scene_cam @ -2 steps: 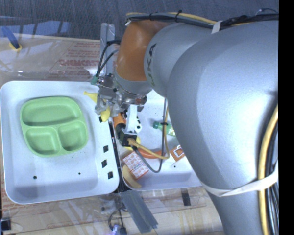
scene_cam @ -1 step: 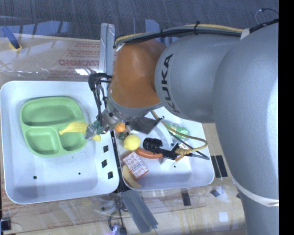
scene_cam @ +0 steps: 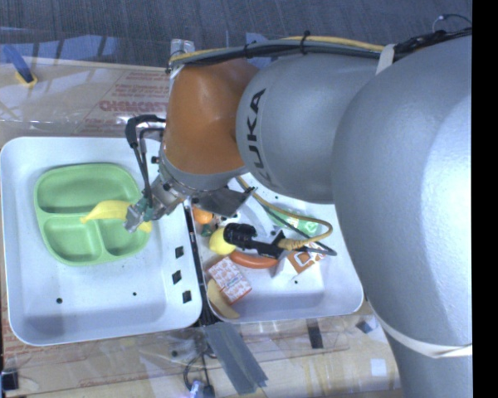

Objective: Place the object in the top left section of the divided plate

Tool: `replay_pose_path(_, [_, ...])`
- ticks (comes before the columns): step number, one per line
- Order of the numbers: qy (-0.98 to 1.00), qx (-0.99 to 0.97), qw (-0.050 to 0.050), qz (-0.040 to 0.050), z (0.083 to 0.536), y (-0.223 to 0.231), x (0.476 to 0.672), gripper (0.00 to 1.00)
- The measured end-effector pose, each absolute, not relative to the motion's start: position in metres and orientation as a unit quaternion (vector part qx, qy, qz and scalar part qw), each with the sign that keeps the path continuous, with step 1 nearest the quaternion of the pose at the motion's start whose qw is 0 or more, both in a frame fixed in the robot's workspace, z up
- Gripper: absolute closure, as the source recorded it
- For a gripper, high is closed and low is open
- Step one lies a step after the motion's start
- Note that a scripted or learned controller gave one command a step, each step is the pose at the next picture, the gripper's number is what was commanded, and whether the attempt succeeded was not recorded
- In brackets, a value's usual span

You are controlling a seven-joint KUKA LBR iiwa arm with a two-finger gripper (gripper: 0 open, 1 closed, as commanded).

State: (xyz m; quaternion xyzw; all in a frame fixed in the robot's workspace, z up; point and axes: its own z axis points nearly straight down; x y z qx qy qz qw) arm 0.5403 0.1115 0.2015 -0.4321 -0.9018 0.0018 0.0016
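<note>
A green divided plate (scene_cam: 66,191) lies in the left white bin (scene_cam: 83,305). A yellow banana-shaped object (scene_cam: 108,211) lies across the plate's middle divider toward its right side, one end running under my gripper. My gripper (scene_cam: 139,215) hangs over the plate's right rim, right at the yellow object's end. The orange band of the arm (scene_cam: 203,118) looms above it and hides the bins' dividing wall further back.
The right bin (scene_cam: 332,293) holds several toy foods: a yellow lemon-like piece (scene_cam: 220,240), an orange sausage shape (scene_cam: 253,260), a red-and-white box (scene_cam: 230,279) and a black tool (scene_cam: 249,235). The grey arm covers the right side.
</note>
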Motion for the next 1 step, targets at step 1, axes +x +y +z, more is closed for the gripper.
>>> replay_pose_path(1, [-0.902, -0.432, 0.001, 0.0017, 0.2016, 0.1115, 0.5404, 0.0])
